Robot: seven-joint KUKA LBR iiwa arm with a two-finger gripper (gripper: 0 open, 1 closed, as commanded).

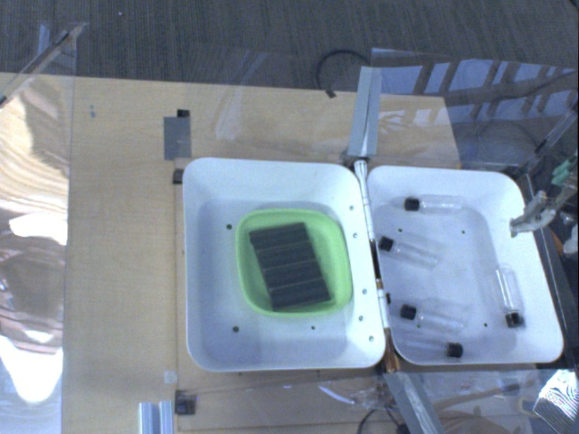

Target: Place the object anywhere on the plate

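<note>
Glossy green plastic plate (336,269), matt ribbed black block (289,265), wooden bench (118,269).

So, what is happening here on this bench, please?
A robot setup is meant to put an object on the green plate in the left bin. A dark ridged block already lies on that plate. Several clear tubes with black caps lie loose in the right bin. Part of the arm is at the right edge, holding nothing visible.

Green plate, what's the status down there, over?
Green plate in left bin, dark ridged block already on it. Clear black-capped tubes lie in right bin. Gripper at right bin's far edge.
</note>
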